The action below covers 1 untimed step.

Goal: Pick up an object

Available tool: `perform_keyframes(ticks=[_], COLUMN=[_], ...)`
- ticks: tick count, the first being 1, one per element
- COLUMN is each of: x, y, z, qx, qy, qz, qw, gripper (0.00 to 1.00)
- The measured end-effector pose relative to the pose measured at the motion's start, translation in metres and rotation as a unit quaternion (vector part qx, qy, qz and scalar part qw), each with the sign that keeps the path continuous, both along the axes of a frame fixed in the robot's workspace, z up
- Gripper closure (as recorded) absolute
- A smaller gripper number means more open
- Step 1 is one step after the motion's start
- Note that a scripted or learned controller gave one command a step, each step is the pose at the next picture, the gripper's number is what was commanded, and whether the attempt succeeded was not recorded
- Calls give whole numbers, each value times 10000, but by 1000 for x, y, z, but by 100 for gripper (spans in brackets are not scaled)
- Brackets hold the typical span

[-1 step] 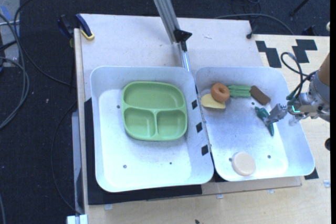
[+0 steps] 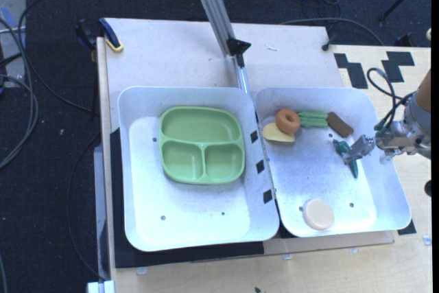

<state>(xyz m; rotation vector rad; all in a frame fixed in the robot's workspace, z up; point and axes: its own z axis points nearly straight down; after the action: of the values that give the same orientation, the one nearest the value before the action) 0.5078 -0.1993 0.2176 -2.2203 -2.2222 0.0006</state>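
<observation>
Beside the claw (image 2: 352, 153), perhaps five objects (one doughnut (image 2: 287, 121)).

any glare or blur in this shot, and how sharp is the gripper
Camera view: even lighting, faint sheen on the right bin, soft shadows under the green plate; the gripper looks slightly soft, its fingers too small to read.

The right bin (image 2: 384, 206) holds the loose pieces. A brown-glazed doughnut (image 2: 288, 121) lies at eleven o'clock, overlapping a yellow wedge (image 2: 276, 136). A green strip (image 2: 313, 119) stretches from it to a brown block (image 2: 339, 125) at one o'clock. A cream disc (image 2: 319, 214) lies flat at six o'clock.
</observation>
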Motion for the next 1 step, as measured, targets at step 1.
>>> perform_keyframes(ticks=[1], x=[-3], y=[-1], z=[-63], qx=[8], qy=[22], qz=[-10], qw=[10000], gripper=[0])
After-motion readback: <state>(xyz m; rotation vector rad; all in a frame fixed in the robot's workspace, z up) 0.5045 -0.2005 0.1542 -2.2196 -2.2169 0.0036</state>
